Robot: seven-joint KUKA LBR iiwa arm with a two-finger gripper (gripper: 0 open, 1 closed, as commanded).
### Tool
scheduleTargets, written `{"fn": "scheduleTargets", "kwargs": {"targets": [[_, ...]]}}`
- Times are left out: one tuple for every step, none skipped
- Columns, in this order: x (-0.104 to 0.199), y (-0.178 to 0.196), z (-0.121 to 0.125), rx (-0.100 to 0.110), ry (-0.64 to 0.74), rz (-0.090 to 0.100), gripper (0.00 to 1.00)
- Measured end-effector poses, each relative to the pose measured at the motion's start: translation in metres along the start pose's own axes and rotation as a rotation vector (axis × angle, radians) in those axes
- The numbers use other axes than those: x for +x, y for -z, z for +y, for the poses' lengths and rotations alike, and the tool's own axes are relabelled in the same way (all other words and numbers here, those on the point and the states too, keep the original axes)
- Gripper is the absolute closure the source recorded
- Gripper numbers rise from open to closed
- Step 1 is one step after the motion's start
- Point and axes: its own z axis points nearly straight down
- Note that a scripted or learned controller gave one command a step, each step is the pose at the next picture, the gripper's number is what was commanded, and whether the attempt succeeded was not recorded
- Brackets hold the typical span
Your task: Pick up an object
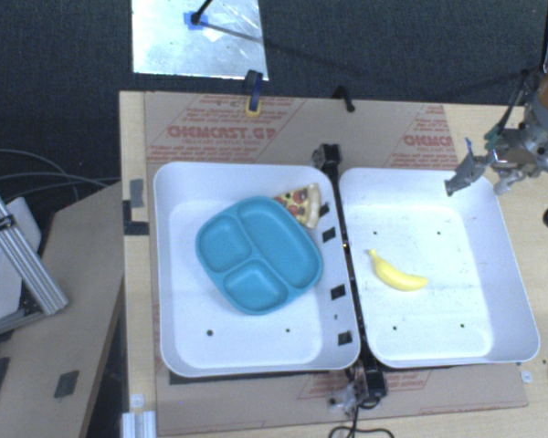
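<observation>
Grey arm: it enters from the right edge, and its gripper (pixel 482 177) hangs over the far right corner of the right bin (pixel 507 245).
Gripper state: two fingers (pixel 460 181) stand spread wide apart, with nothing between them.
Banana: a small yellow banana (pixel 397 274) lies on the floor of the right bin, left of centre and nearer than the gripper — well apart from it, with bare white floor between the two.
Right bin: shallow and white, its floor marked by a few small dark dots; the banana lies alone in it, and no other object stands between it and the gripper.
Divider: the two bins meet along a dark seam (pixel 340 263) with small black clips, just left of the banana.
Left bin: the white left bin (pixel 178 336) carries a blue compartment tray (pixel 258 254) set at a tilt near its middle.
Pizza slice: a toy pizza slice (pixel 300 203) lies at the tray's far right edge, touching or just beside it — close to the seam.
Bench: brown cardboard with red lettering (pixel 224 130) shows beyond the bins' far side, and a shiny metal sheet (pixel 199 24) lies farther off, at the far left.
</observation>
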Motion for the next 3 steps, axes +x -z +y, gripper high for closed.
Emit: {"fn": "scheduleTargets", "kwargs": {"targets": [[0.007, -0.085, -0.062, 0.012, -0.004, 0.004, 0.0], [0.085, -0.056, -0.1, 0.003, 0.007, 0.004, 0.0], [0.079, -0.184, -0.063, 0.006, 0.0, 0.001, 0.0]]}}
